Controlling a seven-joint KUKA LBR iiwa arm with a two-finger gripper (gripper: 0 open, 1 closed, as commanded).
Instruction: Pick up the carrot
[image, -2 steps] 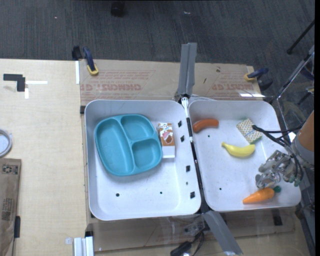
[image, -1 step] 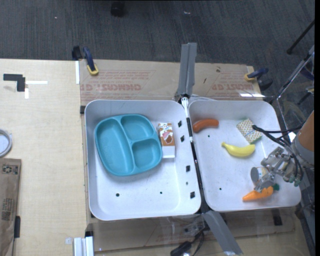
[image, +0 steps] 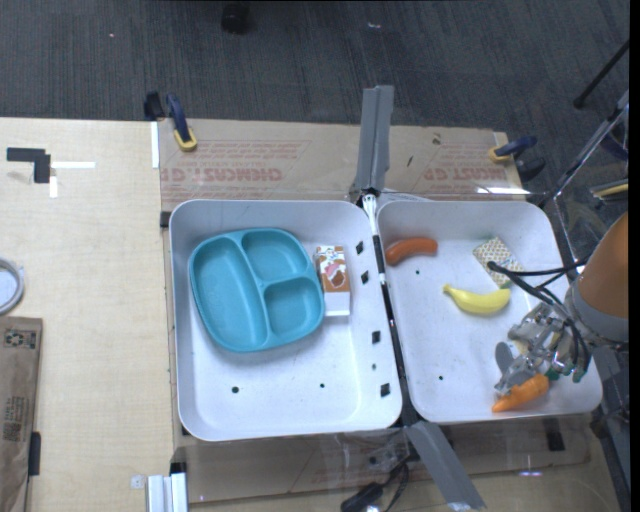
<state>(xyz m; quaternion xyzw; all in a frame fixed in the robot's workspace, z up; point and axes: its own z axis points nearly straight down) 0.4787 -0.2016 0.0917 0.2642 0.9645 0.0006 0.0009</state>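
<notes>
Orange carrot (image: 521, 393) in right bin (image: 440, 400), under tool (image: 520, 372); grip unclear.

Both bins, the left bin (image: 200, 400) and the right bin (image: 440, 395), look like smooth white plastic with a slight sheen. The blue tray (image: 258, 288) with 3 compartments is matt plastic. The carrot (image: 520, 393) and banana (image: 478, 299) have that smooth, toy-plastic look. The gripper (image: 518, 372) is bare, shiny metal. The bench (image: 90, 240) is pale wood, and the sheet (image: 300, 160) behind the bins is printed brown cardboard, matt.
</notes>
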